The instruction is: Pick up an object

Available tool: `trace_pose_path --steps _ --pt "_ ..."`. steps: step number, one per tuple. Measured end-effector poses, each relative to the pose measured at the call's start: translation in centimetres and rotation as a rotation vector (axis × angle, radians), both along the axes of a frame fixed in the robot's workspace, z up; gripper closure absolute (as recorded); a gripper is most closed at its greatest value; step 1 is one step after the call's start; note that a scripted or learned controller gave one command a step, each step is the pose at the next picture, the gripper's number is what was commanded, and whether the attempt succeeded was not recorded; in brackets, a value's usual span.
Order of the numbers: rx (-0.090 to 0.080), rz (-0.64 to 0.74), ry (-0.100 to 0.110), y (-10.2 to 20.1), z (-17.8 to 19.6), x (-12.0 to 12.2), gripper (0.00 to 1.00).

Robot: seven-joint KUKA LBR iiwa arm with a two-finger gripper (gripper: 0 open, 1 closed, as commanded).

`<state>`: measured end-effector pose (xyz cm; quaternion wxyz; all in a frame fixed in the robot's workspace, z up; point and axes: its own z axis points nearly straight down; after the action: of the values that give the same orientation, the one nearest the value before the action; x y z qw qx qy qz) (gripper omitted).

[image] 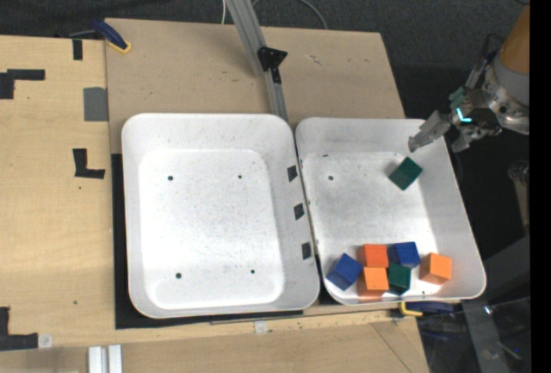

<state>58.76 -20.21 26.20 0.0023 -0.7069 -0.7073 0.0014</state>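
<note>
Open floor surrounds the lone green block [405, 173] in my right bin [344, 199]; the near edge is crowded by a touching cluster of blocks [387, 266].

Orange band, grey metal wrist, grey end effector [439, 128], teal light

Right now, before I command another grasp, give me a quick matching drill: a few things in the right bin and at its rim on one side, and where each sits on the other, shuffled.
Things:
1. lone green block
2. light blue block
3. orange block farthest right
4. tool

Places:
A. near the right bin's front right corner
B. over the bin's upper right rim
C. left end of the front cluster
D. alone in the bin's upper right part, just below the tool

Pairs: 1-D, 2-C, 3-A, 4-B
</note>
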Motion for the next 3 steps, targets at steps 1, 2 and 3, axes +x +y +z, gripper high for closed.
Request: trace_pose_path --steps 1,2,3 --pt "-0.002 0.001 -0.004 0.0 0.3 0.1 0.0" --pt "-0.001 0.0 0.002 -0.2 -5.5 -0.9 0.0" --pt "-0.001 0.001 0.001 -0.3 -10.3 -0.3 0.0"
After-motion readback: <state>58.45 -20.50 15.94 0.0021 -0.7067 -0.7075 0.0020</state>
